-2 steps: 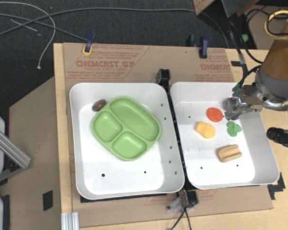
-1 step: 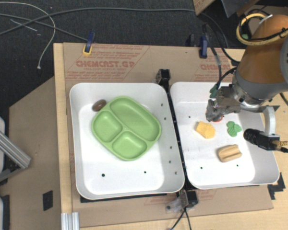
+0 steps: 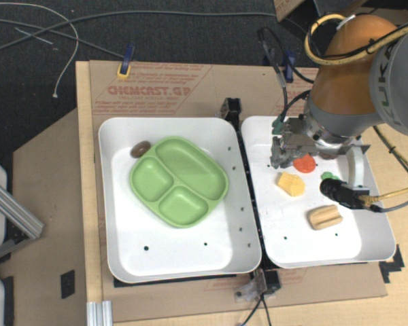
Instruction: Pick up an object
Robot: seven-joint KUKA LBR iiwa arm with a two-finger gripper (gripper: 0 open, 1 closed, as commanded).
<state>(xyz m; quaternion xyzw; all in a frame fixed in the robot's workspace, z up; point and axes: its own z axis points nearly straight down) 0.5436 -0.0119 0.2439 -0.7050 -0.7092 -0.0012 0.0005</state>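
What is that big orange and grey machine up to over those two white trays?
It is a robot arm trying to pick something up. Its tool is low in the right bin, beside an orange-red piece, a yellow block and a tan piece. I cannot tell whether it has gripped anything. The left bin holds a green divided plate with a small brown object next to it.

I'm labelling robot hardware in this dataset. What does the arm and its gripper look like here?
The arm is bulky and rounded, grey with a broad orange band above the wrist. A yellow cable loops over the orange section, and black cables run beside it. The gripper is a compact dark grey metal assembly.
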